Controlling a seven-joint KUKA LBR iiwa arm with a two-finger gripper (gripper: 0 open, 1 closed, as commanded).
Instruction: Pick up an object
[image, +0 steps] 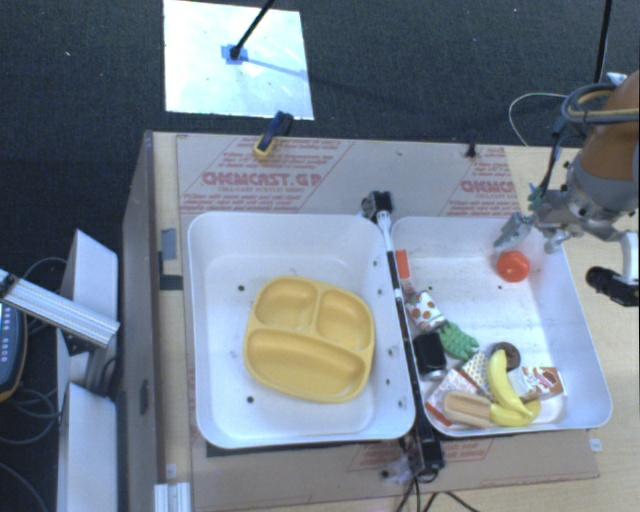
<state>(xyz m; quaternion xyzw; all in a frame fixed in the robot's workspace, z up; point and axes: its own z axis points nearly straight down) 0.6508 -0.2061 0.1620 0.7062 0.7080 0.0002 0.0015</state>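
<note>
White bins (215, 300) sit on a cardboard-topped bench (300, 175); the claw (535, 232) hangs wide, holding nothing.

High slanted overhead view of both bins (300, 235)

Light is even and fairly bright over the bench (300, 165), soft and diffuse from above. The two white bins (215, 300) verge on overexposed, their walls nearly washing out, with faint soft shadows along their inner edges. A pale sheet (235, 60) on the dark floor glares bluish-white. The picture is slightly soft and grainy; small items at the lower right lack crisp detail.
</note>
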